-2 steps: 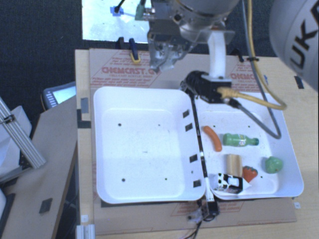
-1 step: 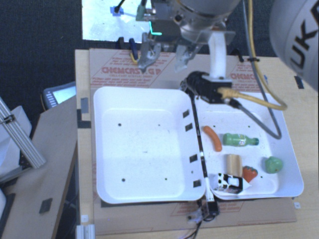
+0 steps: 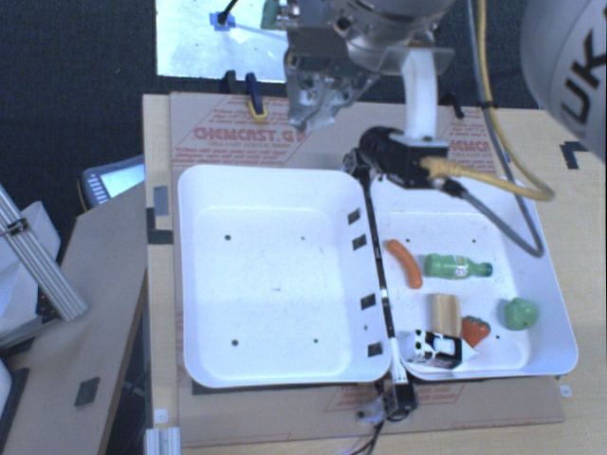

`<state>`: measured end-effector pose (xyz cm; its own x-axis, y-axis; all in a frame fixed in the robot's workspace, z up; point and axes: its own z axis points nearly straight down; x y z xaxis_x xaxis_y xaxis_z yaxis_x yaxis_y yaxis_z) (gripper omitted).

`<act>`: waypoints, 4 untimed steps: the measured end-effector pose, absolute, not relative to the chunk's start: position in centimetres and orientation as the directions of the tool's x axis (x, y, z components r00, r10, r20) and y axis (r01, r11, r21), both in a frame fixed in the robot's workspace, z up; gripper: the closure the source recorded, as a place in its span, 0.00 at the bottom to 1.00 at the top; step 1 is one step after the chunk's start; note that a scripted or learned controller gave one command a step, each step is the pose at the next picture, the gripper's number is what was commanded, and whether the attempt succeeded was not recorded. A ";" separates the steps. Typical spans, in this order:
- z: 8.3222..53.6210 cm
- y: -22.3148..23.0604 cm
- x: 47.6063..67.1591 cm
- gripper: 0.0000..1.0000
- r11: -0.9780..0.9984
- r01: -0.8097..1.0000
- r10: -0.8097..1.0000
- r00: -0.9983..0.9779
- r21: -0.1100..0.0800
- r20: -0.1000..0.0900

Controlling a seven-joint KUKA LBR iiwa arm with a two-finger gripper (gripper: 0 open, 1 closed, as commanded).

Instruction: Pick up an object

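The gripper (image 3: 308, 112) hangs over the counter's far edge, above red "CHEMCAST" lettering (image 3: 239, 133); its grip state cannot be told.

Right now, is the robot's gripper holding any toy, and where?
Cannot tell. The gripper hangs above the bench, beyond the bins; no toy shows at it.

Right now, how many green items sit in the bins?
2, both in the right bin: a green bottle lying mid-bin, and a green round item near its right wall.
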<state>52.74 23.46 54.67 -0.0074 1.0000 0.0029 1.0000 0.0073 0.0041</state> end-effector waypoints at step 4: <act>56.9 23.5 52.8 1.00 0.014 1.000 1.000 -0.014 0.007 0.005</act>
